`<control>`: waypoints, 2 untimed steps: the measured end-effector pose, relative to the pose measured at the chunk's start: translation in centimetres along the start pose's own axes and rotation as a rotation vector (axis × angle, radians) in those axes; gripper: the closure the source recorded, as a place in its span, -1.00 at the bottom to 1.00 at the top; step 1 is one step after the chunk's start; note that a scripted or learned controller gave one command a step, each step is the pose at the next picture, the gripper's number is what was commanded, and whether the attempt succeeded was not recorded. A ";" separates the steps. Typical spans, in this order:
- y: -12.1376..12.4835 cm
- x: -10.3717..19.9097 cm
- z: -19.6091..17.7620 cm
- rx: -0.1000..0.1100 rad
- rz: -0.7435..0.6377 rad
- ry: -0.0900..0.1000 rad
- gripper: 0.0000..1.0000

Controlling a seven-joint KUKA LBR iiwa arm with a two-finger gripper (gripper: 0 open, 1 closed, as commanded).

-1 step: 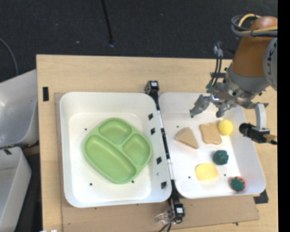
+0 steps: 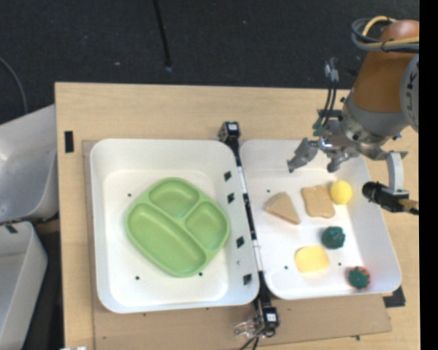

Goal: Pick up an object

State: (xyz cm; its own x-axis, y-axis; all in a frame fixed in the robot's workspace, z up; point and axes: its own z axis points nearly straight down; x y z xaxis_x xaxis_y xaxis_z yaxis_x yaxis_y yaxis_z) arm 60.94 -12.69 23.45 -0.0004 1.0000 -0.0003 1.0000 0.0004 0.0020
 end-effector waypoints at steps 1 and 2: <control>-0.6 -0.1 4.4 0.005 0.001 -0.001 -1.00; 0.3 -0.1 10.1 0.006 0.002 -0.001 -1.00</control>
State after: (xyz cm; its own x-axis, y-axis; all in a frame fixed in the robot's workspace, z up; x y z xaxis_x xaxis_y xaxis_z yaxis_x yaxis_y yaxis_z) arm 61.22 -12.76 13.39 0.0017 1.0000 -0.0011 1.0000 -0.0017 -0.0039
